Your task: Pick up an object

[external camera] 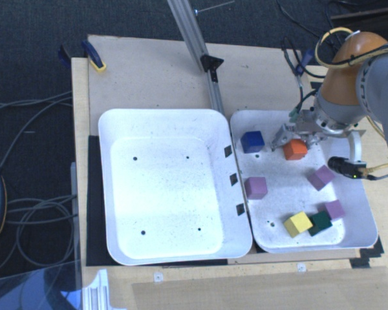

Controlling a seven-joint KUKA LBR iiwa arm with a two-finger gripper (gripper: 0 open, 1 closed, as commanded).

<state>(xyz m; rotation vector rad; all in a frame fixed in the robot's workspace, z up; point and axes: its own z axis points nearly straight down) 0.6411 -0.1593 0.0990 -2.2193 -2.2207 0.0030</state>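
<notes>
**Orange block at the fingers, grasp unconfirmed**

White left bin (161, 186), well left of the fingers, plays no part here. In the right bin (271, 234), the blue cube (252, 141) sits just left of the fingers and a purple cube (256, 187) lies below-left. The gripper (296, 137) hovers over the orange block (295, 150); I cannot tell whether the fingers are wide or closed. To do this well, centre the fingers on the block, keep off the blue cube, close fully, then lift straight.

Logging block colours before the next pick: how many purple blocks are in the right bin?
3: one purple block near the bin's left wall, one mid-right, one by the green block. The arm may hide others.
</notes>
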